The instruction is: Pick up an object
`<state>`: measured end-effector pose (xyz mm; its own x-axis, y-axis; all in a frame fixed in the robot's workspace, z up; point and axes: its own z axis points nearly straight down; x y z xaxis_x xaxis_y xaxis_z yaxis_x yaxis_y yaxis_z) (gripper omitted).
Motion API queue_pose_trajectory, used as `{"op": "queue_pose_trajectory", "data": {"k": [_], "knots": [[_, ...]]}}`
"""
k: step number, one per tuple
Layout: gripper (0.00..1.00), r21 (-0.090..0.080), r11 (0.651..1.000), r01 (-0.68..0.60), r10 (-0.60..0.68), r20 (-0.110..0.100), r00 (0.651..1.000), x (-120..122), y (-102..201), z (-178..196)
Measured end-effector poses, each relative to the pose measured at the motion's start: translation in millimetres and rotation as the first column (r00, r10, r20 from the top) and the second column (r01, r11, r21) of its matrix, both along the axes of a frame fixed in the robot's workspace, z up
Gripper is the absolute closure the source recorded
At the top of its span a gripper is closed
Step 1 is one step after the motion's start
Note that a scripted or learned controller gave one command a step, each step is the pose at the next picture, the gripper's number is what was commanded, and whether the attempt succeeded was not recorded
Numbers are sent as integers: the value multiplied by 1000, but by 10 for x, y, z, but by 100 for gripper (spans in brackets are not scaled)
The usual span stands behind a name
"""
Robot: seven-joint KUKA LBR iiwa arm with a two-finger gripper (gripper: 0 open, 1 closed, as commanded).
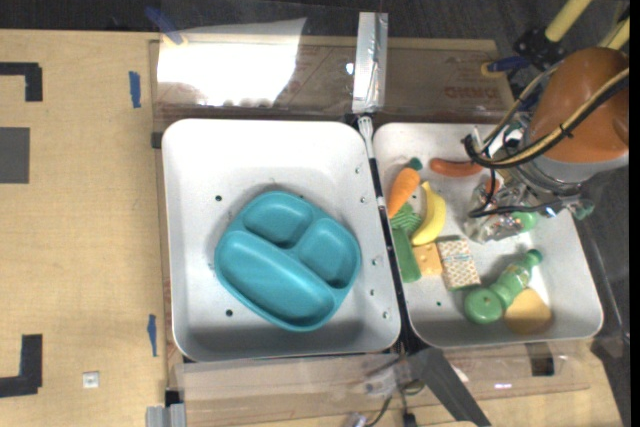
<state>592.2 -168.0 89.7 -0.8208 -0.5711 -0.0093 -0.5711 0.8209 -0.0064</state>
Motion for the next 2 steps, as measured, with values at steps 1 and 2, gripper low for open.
{"op": "queue_pose_trajectory", "data": {"k": [1, 2], "knots": [[100, -4, 967, -257, 257, 0, 967, 92, -561, 728], [100, -1, 991, 134, -134, 0, 991, -649, -555, -4]]}}
